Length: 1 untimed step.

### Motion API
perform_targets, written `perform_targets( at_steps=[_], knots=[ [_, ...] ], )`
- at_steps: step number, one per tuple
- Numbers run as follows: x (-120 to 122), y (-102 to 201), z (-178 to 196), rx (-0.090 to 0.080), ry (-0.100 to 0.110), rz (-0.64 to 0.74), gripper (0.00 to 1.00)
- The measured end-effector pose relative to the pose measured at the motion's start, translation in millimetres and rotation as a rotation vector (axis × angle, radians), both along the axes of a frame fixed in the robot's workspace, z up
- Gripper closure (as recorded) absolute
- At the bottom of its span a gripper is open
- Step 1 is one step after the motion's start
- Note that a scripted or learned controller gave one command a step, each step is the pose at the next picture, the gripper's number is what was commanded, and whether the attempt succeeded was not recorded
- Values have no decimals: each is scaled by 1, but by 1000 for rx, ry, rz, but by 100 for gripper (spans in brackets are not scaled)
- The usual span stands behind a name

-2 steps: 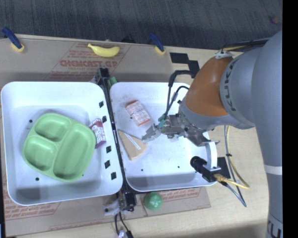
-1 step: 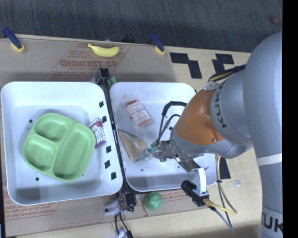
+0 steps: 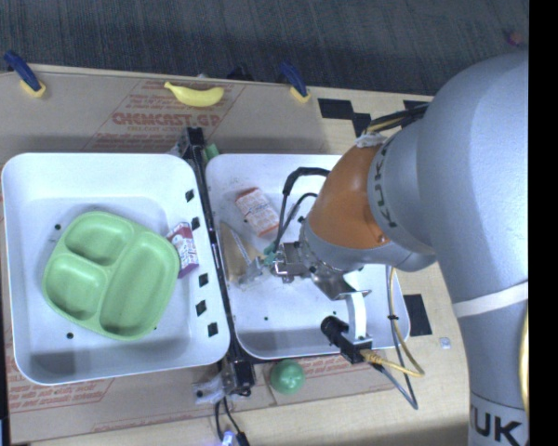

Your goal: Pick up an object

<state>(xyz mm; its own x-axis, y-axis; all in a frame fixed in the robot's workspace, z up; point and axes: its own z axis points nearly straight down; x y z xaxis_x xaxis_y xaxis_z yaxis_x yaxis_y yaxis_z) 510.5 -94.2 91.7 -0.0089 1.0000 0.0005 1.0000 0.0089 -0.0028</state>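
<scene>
left bin (image 3: 19,249): white, holds a pale green divided plate (image 3: 110,272) and a dark red-and-white packet (image 3: 184,246) at its 3 o'clock. right bin (image 3: 288,342): white; orange-and-white packet (image 3: 257,210) at 11 o'clock. green ball (image 3: 285,376) on tan cardboard (image 3: 121,110) with red print. yellow banana (image 3: 194,92) at 12 o'clock; blue clamps (image 3: 24,73). arm (image 3: 465,175) grey, orange band (image 3: 349,207).

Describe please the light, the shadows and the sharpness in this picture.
Camera view: soft, even light; the two shallow white bins look bright, nearly washed out, with faint grey shadow along their walls; the green three-compartment plastic plate casts a weak shadow; the grey and orange arm is near the lens and slightly soft; small items look coarse.
</scene>
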Motion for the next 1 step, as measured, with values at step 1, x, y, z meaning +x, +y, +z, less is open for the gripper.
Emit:
perform_targets(
  at_steps=[1],
  knots=[
    [60, -3, 0, 1, -1, -5, 0]
  ],
)
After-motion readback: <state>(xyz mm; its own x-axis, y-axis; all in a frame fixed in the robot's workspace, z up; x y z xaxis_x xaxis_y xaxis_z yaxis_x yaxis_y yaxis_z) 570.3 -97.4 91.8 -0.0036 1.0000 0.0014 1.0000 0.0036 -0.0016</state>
